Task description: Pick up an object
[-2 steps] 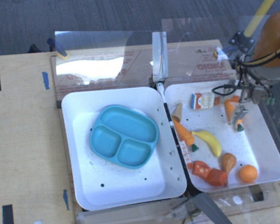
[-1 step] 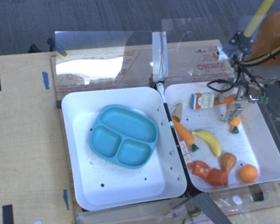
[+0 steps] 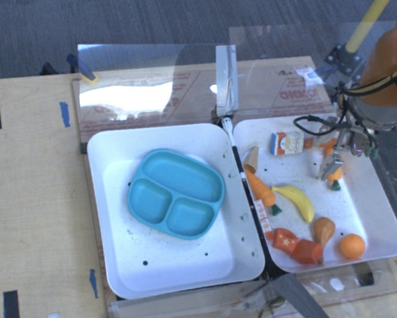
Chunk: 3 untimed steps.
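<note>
My gripper [image 3: 332, 165] hangs low over the upper right part of the right bin [image 3: 376, 193]. A small orange piece with a green tip [image 3: 335, 174] lies right at its tip, touching or nearly touching it. To its left lies a small orange-and-white carton [image 3: 288, 143]. The same bin also holds a cone [image 3: 251, 159], a carrot [image 3: 261, 189], a banana [image 3: 297, 202], a red pepper [image 3: 295, 245], a brown pear-shaped fruit [image 3: 323, 229] and an orange [image 3: 351, 245].
A blue divided plate [image 3: 177, 192] lies in the left bin [image 3: 124, 253]. A raised divider [image 3: 241, 185] separates the two bins. Clear plastic panels [image 3: 150, 89] stand behind them. Cables [image 3: 313, 121] loop from the wrist above the carton.
</note>
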### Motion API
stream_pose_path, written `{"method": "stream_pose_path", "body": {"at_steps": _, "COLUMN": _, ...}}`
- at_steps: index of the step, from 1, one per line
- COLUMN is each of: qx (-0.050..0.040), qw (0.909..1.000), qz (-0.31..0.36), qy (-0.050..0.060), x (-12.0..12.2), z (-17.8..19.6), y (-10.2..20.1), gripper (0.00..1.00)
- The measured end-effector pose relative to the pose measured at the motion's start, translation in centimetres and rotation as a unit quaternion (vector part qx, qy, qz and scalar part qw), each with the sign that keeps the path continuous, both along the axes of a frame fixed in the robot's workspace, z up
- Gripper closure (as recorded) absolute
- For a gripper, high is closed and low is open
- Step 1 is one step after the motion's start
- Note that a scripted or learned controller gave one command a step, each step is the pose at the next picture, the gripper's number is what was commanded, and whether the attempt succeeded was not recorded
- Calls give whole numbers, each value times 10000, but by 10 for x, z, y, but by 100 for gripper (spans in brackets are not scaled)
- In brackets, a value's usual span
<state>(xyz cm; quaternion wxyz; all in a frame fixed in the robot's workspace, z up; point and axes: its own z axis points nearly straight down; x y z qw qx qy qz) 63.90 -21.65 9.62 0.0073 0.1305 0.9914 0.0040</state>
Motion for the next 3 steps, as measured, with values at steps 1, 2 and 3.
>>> {"method": "stream_pose_path", "body": {"at_steps": 1, "qx": 0, "qw": 9999, "qz": -162, "qy": 29, "x": -3, "z": -2, "y": 1, "gripper": 0}}
{"method": "stream_pose_path", "body": {"at_steps": 2, "qx": -35, "qw": 9999, "qz": -160, "qy": -28, "x": -1, "z": 9, "y": -1, "gripper": 100}}
{"method": "stream_pose_path", "body": {"at_steps": 3, "qx": -51, "qw": 9946, "qz": 1033, "qy": 28, "x": -65, "z": -7, "y": 28, "gripper": 100}}
